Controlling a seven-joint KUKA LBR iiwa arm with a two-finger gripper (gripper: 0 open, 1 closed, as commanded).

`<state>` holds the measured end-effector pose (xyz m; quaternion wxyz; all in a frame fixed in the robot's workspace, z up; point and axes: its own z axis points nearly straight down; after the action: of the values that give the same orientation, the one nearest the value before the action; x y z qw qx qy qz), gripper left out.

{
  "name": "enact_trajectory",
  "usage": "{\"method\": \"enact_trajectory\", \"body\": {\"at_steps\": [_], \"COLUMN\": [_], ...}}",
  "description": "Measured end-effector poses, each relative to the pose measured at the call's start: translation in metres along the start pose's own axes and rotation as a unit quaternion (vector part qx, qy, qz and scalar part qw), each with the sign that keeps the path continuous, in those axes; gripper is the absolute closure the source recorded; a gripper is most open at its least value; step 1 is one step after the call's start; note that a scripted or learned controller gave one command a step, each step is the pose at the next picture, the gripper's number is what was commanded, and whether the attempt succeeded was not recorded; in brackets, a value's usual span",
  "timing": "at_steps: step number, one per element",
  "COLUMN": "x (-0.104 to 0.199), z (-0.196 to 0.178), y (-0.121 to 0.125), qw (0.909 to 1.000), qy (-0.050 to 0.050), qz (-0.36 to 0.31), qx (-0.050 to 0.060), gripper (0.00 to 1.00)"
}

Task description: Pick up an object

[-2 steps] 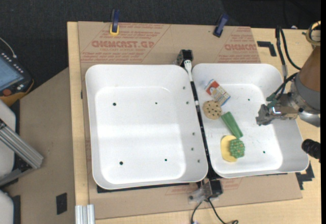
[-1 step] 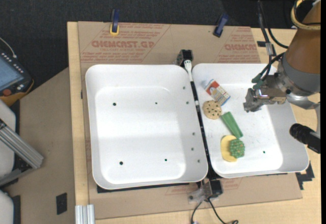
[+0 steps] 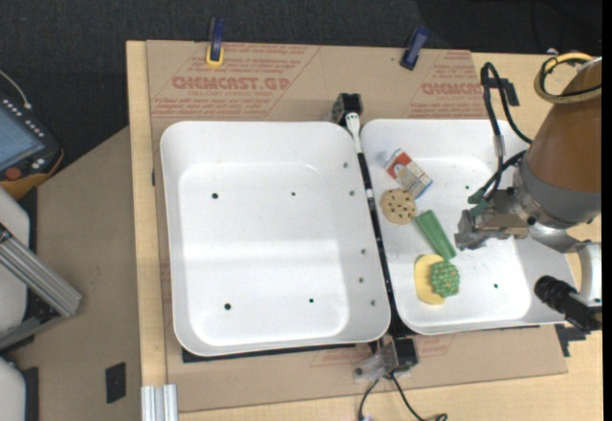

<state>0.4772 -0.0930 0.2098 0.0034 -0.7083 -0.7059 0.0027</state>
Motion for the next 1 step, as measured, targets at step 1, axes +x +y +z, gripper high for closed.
{"method": "enact_trajectory", "body": {"at_steps": [1], "x": [0.0782], "z": [-0.0378], "y": [0.0320], "qw": [1.0000], "qy": [0.001], "qz": [-0.007], "qx": [-0.007], "gripper": [1.00]}}
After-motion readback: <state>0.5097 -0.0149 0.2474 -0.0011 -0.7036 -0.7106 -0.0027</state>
